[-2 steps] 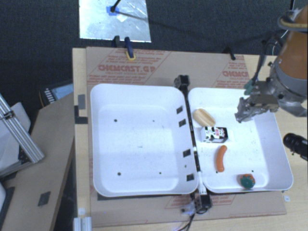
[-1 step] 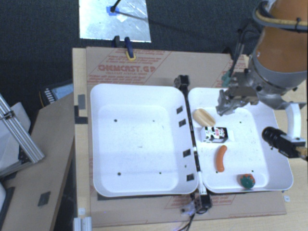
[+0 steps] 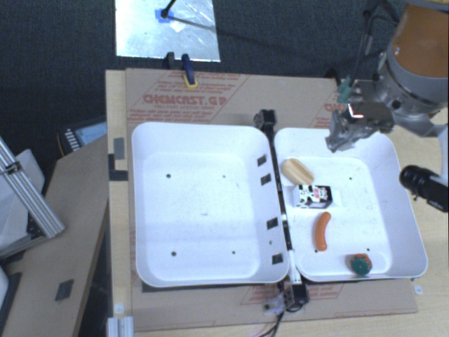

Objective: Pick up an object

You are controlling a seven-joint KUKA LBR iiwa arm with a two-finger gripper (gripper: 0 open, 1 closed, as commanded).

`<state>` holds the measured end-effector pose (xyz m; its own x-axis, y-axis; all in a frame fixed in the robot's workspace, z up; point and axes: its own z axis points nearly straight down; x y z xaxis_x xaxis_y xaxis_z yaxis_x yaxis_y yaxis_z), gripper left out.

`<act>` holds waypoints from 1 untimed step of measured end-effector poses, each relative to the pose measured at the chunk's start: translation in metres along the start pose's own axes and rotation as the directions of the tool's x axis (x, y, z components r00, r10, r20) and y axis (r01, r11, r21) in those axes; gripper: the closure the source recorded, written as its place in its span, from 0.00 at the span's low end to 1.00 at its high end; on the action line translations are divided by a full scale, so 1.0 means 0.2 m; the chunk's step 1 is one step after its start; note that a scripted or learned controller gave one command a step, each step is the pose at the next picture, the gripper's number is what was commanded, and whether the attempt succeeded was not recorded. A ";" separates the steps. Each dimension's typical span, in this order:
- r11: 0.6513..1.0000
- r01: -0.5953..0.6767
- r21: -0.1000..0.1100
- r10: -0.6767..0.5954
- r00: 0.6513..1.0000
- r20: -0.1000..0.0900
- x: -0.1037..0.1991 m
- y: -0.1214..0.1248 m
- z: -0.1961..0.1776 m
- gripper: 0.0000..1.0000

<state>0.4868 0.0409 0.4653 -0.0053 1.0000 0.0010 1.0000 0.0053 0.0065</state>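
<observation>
A green ball [image 3: 360,263] lies lower right. The gripper [image 3: 342,141] hovers upper right, claw state unclear. It may miss the bun [image 3: 297,170].

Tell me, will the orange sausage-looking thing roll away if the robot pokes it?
Probably a bit. The orange sausage looks round and smooth, so a poke from the side could roll it across the flat floor of the right bin. It is long and slightly curved, so it would likely wobble, not roll straight. It looks small, so probably light. The gripper hangs above the bin's far edge.
</observation>
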 end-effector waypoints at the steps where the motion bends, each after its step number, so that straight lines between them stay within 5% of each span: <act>1: 1.000 0.002 0.001 -0.002 1.000 -0.001 0.17 0.00 -0.20 1.00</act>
<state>0.4867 0.0747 0.5052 -0.0069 1.0000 0.0015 1.0000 0.0069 0.0059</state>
